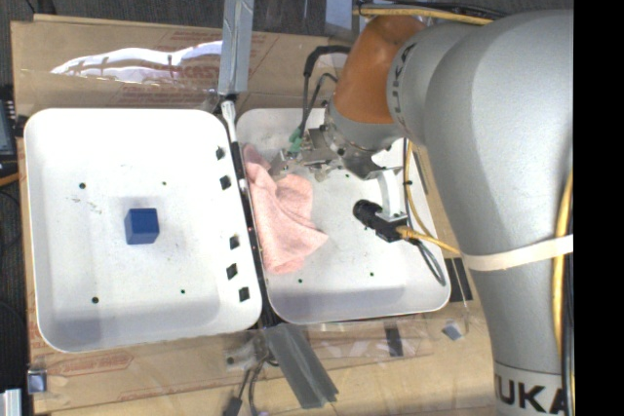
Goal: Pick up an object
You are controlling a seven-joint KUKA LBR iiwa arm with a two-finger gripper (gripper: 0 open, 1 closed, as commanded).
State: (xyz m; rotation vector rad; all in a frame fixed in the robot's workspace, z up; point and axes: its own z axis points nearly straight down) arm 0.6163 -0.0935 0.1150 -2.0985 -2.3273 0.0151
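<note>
Smooth grey casing of the arm [497, 180] bulks closest to the lens, rounded and matte, with a pale band strapped across it and an orange collar above the wrist. From the right it bends down into the right bin [341, 302], and the gripper [297, 156] sits low at the upper edge of a pink cloth [285, 214]. Whether the claw is released or clenched on the fabric cannot be told; cables and metal fittings crowd it. Soft and crumpled, the cloth lies in folds against the right bin's left wall. Both bins are shallow, glossy white plastic with rounded corners. A small blue cube [142, 225], hard-edged and solid, rests alone on the floor of the left bin [58, 307], well apart from the gripper.
</note>
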